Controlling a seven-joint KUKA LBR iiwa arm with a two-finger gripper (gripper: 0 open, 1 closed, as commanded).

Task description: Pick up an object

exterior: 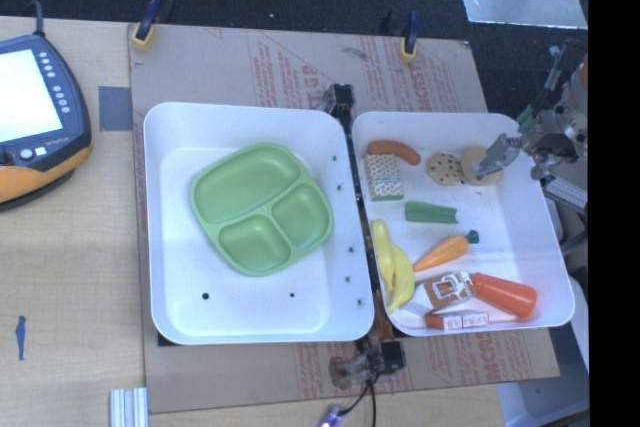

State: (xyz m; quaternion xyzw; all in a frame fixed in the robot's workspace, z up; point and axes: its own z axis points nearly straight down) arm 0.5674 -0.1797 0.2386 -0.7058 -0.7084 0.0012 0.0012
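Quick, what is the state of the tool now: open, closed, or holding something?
Tool: open or closed cannot be told; it sits over the right bin near a tan round item, with nothing visibly held.

— What sort of place is this?
— A robot lab. Cardboard sheet (300, 65) clamped to a wooden bench (70, 285), two white bins (165, 215), toy food, and a control tablet (35, 115) lying at the side.

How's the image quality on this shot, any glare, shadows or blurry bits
Camera view: bright, even light, with the white bins nearly washed out, especially the left bin; the green tray casts only a faint shadow; overall a bit soft, so print on the small carton is unreadable; the end effector at the right edge looks blurred, its shape hard to make out.
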